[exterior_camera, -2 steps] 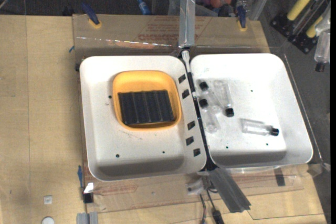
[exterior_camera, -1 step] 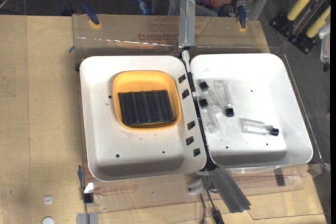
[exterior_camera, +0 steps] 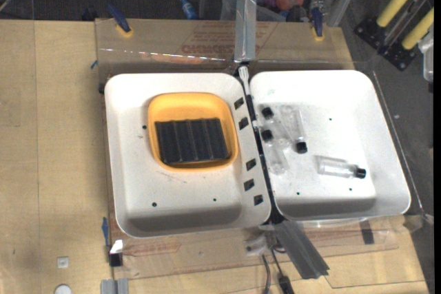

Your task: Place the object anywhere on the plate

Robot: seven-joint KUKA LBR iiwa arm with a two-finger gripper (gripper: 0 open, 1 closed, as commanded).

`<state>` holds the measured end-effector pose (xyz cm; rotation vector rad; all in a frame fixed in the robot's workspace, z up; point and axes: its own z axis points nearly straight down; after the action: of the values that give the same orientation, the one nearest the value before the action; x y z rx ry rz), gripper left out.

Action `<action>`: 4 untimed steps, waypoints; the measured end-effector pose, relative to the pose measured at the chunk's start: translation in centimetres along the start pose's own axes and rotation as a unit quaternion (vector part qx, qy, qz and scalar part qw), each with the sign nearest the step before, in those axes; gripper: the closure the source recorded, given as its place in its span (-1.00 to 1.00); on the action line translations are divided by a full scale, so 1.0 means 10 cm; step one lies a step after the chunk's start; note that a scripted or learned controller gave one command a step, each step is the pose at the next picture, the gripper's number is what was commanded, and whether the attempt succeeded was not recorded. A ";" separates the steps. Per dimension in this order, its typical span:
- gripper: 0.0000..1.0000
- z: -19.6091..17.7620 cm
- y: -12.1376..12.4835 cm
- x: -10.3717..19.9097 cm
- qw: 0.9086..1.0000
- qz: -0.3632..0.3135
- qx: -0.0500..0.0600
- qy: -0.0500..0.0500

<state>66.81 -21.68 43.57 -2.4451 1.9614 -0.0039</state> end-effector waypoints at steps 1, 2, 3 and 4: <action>1.00 0.00 0.00 -0.04 0.998 -0.063 -0.001 -0.001; 1.00 0.25 -0.02 -0.12 0.977 -0.214 -0.004 -0.003; 1.00 0.01 -0.05 -0.24 0.937 -0.349 -0.001 -0.001; 1.00 0.01 0.01 0.02 0.850 -0.526 -0.001 -0.001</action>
<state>66.81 -21.93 43.44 -3.1140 0.3815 -0.0029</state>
